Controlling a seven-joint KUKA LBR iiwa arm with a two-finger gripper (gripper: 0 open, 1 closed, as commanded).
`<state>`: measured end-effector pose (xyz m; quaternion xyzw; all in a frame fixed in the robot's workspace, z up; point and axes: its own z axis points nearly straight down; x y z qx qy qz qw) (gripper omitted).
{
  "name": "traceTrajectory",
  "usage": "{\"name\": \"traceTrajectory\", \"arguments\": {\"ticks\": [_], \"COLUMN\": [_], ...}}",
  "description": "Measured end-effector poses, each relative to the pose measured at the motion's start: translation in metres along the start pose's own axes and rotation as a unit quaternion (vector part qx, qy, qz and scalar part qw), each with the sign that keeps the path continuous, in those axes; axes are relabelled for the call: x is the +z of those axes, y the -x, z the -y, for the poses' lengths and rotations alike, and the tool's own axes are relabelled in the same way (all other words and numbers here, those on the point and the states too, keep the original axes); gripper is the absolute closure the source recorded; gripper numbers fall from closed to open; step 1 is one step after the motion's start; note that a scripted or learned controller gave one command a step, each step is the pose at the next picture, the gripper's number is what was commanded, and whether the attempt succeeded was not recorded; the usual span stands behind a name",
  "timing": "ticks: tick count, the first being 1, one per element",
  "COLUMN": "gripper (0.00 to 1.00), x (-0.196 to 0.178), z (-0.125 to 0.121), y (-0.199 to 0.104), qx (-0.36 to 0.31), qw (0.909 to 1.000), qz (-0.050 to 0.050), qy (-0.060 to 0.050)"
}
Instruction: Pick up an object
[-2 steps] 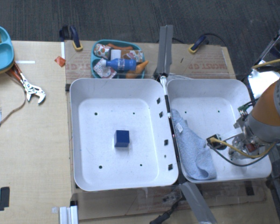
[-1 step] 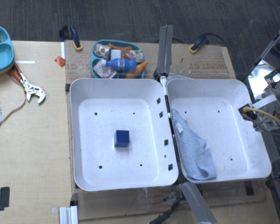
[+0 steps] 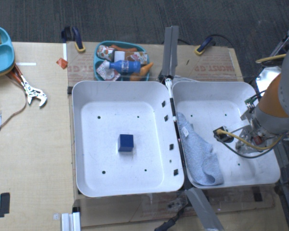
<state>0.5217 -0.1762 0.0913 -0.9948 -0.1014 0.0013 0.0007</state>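
A small blue cube [image 3: 126, 143] sits on the floor of the left bin [image 3: 86, 129], a little below its middle. In the right bin [image 3: 221, 97] a grey-blue cloth [image 3: 200, 153] lies crumpled along the left wall, running from mid-bin to the front edge. My gripper [image 3: 252, 139] hangs low over the right side of the right bin, to the right of the cloth and apart from it. The arm's grey body and orange band [image 3: 277, 100] cover the bin's right wall.
A blue tray [image 3: 121, 61] of mixed small items stands behind the left bin. On the wooden bench to the left lie a wrench [image 3: 34, 95] and a teal dish [image 3: 0, 49]. Clamps [image 3: 76, 38] hold the back edge.
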Motion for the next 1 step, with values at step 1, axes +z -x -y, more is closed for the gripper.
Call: {"name": "traceTrajectory", "arguments": {"ticks": [1], "gripper": [1.0], "x": [-0.1431], "z": [0.0124], "y": [0.0191], "qx": [-0.001], "qw": [1.0], "qz": [0.0], "qy": [0.001]}}
